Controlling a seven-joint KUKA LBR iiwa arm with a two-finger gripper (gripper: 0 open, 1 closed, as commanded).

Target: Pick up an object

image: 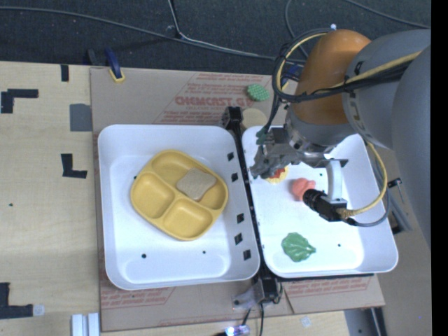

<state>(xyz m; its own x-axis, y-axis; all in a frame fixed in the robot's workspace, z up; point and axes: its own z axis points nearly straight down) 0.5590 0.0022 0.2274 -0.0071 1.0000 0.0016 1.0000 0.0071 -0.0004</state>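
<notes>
A green leafy toy (298,246) lies at the front of the right bin (364,257). Further back sits a small pink-red toy (302,187). The left bin (115,208) holds a yellow tray with sections (157,194), and a tan square like a slice of bread (196,183) rests in one of them. The gripper (269,161) is low at the right bin's left edge, beside a little yellow and red thing (277,176). I cannot tell if its jaws are spread or pressed together. Beyond the bins, a green bumpy thing (257,92) lies on the cardboard (182,96).
</notes>
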